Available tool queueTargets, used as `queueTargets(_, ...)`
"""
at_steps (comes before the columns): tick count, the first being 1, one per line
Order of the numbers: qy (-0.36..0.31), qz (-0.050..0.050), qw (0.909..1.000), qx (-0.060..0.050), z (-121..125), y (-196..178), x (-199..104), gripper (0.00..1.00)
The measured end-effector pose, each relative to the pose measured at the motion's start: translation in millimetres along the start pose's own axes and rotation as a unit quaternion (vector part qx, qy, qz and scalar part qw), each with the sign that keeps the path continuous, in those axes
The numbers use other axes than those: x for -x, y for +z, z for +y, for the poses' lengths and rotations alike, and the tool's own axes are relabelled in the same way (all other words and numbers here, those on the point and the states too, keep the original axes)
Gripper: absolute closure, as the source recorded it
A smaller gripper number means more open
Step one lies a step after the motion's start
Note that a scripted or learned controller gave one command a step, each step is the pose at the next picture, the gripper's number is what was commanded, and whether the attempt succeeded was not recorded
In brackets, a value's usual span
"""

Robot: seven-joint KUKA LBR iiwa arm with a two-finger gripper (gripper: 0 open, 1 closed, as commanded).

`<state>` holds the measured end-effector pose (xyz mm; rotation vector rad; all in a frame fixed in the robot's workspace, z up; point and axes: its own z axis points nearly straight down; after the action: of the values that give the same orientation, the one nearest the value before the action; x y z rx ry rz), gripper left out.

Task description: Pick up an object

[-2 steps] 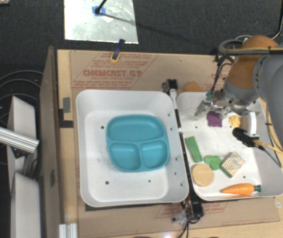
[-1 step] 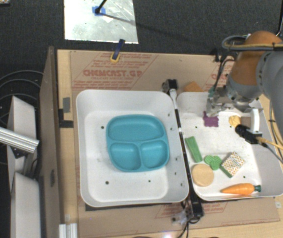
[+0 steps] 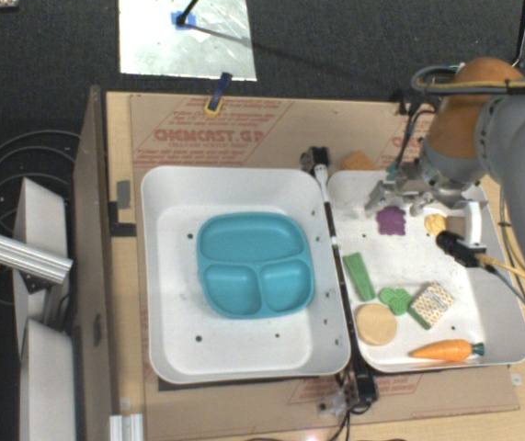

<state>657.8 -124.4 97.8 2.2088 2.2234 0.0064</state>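
Observation:
My gripper hangs over the back of the right bin, its two fingers spread apart and open. Just below and between the fingertips a small purple object lies on the bin floor; nothing is held. A small yellow piece rests to the right of it. Further forward lie a green bar, a small green piece, a patterned block, a tan round disc and an orange carrot.
The left bin holds a blue divided plate. A ridge separates the two bins. The grey arm comes in from the right over the bin's back corner. An orange item lies behind the bins.

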Motion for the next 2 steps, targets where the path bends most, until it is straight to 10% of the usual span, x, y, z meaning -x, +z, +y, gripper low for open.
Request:
queueTargets(1, 0.002, 0.001, 1.0000, -0.003, -17.5, 12.4, 13.0, 0.00)
queueTargets(2, 0.002, 0.001, 1.0000, 0.000, -15.5, 0.2, 13.0, 1.00)
